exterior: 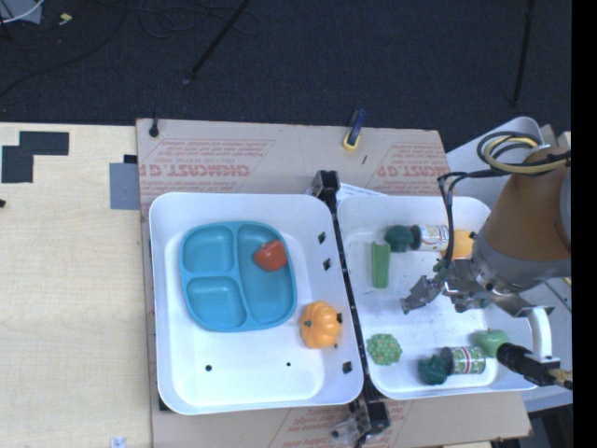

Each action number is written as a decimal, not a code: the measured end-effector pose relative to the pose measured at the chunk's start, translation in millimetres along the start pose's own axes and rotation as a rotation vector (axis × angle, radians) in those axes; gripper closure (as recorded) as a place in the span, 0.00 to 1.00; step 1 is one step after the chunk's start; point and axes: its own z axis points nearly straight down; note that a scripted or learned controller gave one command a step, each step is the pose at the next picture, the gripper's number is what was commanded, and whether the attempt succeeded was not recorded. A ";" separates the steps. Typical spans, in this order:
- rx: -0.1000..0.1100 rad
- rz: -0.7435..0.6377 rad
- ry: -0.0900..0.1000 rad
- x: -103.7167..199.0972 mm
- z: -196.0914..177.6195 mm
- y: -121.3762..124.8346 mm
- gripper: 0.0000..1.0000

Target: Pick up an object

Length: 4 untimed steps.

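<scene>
My gripper (417,300) hangs over the middle of the right bin (410,384), above bare white floor, and I see nothing held in it. A green block (380,264) lies to its upper left. At the bin's back are a dark green piece (403,238), a small bottle (434,238) and a yellow-orange piece (459,244). Along the front lie a bumpy green ball (383,348), a dark teal piece (433,370), a labelled bottle (466,360) and a light green piece (492,342).
The left bin (173,362) holds a blue divided plate (216,292) with a red piece (270,256) in its upper right compartment. An orange pumpkin (320,325) sits beside the plate near the wall between the bins. The arm's bulky wrist (522,231) covers the right bin's right side.
</scene>
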 end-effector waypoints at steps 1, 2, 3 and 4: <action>0.000 0.000 0.000 -7.4 47.8 -0.7 0.00; -0.002 0.000 0.000 -5.7 82.3 -1.0 0.00; -0.004 0.007 0.000 -7.6 70.0 -0.6 1.00; -0.009 0.008 -0.003 -15.3 12.4 -6.6 1.00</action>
